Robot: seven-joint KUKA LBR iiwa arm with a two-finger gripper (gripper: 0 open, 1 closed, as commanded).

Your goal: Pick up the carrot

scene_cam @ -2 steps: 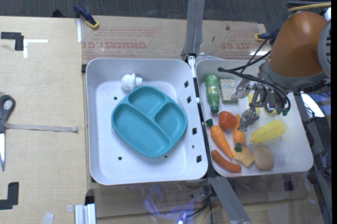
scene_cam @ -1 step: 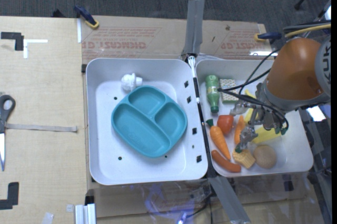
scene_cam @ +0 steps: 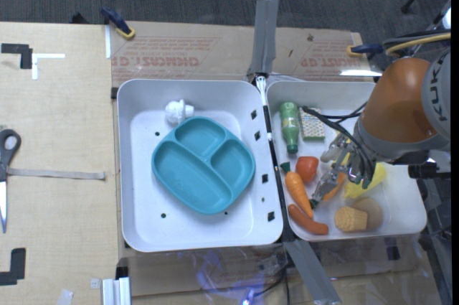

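The carrot (scene_cam: 296,191) is orange and tapered. It lies in the right bin (scene_cam: 409,224) near its left wall, slanting from upper left to lower right. My gripper (scene_cam: 326,185) hangs low over the bin just right of the carrot, close to it, below the orange wrist band (scene_cam: 398,106). The carrot lies on the bin floor, not lifted.
Around the carrot are a red tomato (scene_cam: 307,167), a green bottle (scene_cam: 289,125), a reddish sausage (scene_cam: 308,223), a tan bread piece (scene_cam: 350,219) and a yellow item (scene_cam: 358,185) partly under the gripper. The left bin (scene_cam: 136,224) holds a blue divided plate (scene_cam: 204,165) and a small white object (scene_cam: 177,110).
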